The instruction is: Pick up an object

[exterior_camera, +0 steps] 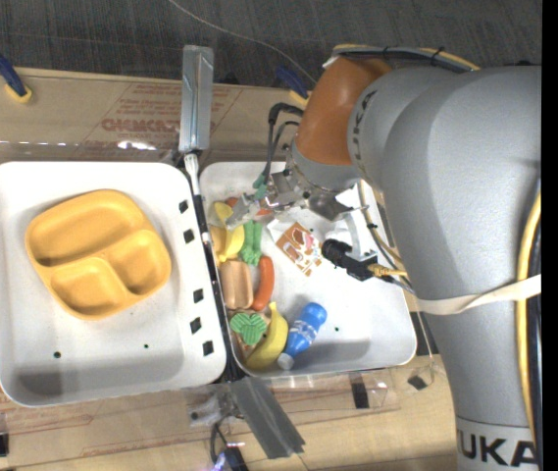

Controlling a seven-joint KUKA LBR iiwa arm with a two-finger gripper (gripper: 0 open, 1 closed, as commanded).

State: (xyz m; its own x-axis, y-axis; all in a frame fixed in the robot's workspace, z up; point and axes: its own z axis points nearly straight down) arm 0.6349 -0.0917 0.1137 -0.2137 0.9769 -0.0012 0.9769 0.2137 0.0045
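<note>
Two shallow white bins sit side by side on the counter (82, 101), which is covered with brown board. The left bin (24, 361) holds a yellow divided tray (97, 251), lying toward that bin's far left part, well apart from the wall shared with the other bin. A blue clamp (10, 77) grips the board's far left corner, and a grey metal bar (196, 96) stands above the seam between the bins.

The right bin (377, 337) carries a cluster of toy foods crowded along its left wall. From far to near: small yellow pieces (226, 238), a green vegetable (252, 243) just beside them, a hot dog in a bun (236, 283) touching an orange-red carrot (265, 278), then a green leafy piece (249, 325) lying on a banana (273, 340). A blue bottle (304, 328) with a white cap lies tilted against the banana's right side. A brown-and-white packet (300, 246) lies flat near the bin's middle, just right of the green vegetable.

The gripper (271, 196) hangs low over the far end of the cluster, close above the yellow pieces and the green vegetable. Whether it is spread or closed cannot be told from this angle, and nothing can be seen gripped in it. The grey arm (455, 175), with its orange band (332, 111), covers the right bin's far right part.
</note>
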